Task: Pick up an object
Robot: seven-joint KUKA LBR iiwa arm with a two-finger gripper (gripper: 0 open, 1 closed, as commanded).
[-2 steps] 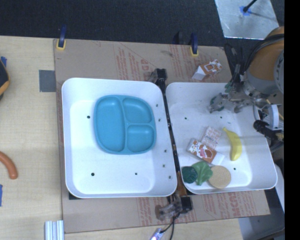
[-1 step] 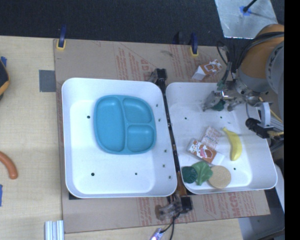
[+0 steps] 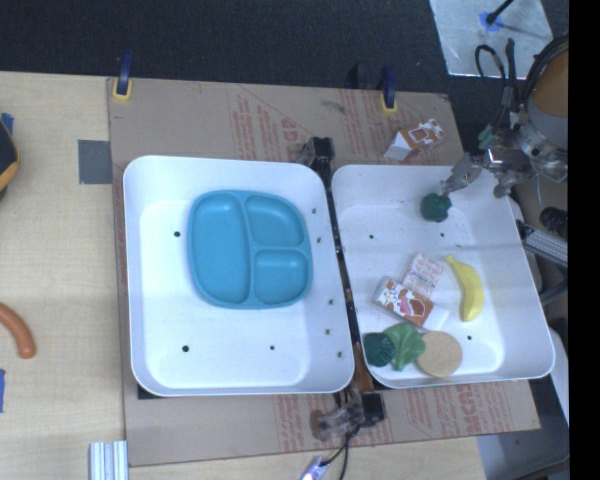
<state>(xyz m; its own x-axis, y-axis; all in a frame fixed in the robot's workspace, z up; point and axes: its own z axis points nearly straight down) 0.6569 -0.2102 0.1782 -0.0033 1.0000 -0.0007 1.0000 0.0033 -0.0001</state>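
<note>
I have the gripper near the right bin's far edge, beside the green ball; grip state indeterminate; I should centre over it before descending

Your arm comes in from three o'clock, wrist angled down toward nine o'clock, gripper low at its tip

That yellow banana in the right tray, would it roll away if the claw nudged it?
Probably not: the banana is curved and lies flat, so it would likely slide or pivot. It looks like smooth plastic, perhaps light and slippery.
</note>
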